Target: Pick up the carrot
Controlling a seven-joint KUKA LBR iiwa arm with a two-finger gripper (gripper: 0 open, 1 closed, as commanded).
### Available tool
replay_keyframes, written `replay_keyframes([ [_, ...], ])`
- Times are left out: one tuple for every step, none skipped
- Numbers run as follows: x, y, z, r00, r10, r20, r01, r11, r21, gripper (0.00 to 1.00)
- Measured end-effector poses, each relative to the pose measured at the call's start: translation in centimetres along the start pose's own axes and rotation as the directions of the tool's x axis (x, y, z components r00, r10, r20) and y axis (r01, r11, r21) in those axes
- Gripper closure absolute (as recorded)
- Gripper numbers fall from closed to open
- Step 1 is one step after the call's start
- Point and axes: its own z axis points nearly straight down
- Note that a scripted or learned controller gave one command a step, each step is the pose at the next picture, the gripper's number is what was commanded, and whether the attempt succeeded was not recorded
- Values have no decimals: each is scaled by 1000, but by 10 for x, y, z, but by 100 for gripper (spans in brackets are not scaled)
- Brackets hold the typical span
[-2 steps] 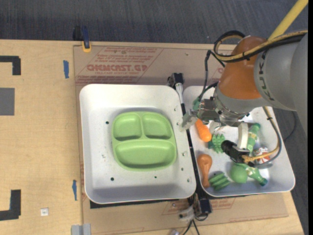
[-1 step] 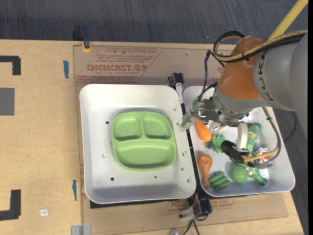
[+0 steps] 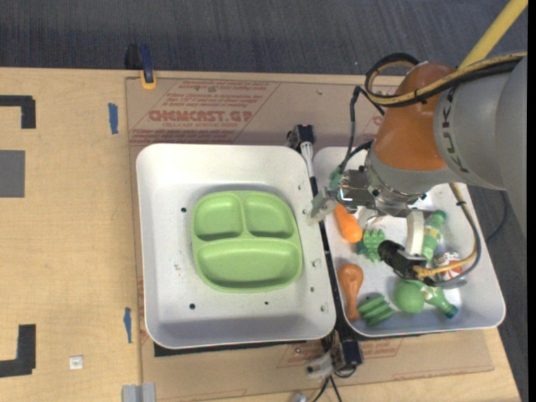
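Observation:
The carrot (image 3: 347, 224) is a short orange piece with a dark green leafy top, lying at the left side of the right bin (image 3: 486, 308), close to the wall shared with the left bin. My gripper (image 3: 352, 205) hangs directly over its upper end, touching or nearly touching it. The wrist and its orange band cover the bin's back part. Whether the carrot is gripped is hidden from this angle.
A second orange piece (image 3: 350, 281) lies just below the carrot. Near it are a ribbed green item (image 3: 375, 310), a round green toy (image 3: 410, 296) and a green and white item (image 3: 434, 231). The left bin (image 3: 167, 182) holds a green divided plate (image 3: 247, 239).

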Motion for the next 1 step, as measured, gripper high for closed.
replay_keyframes([
  [-4, -3, 10, 999, 30, -18, -30, 999, -13, 0],
])
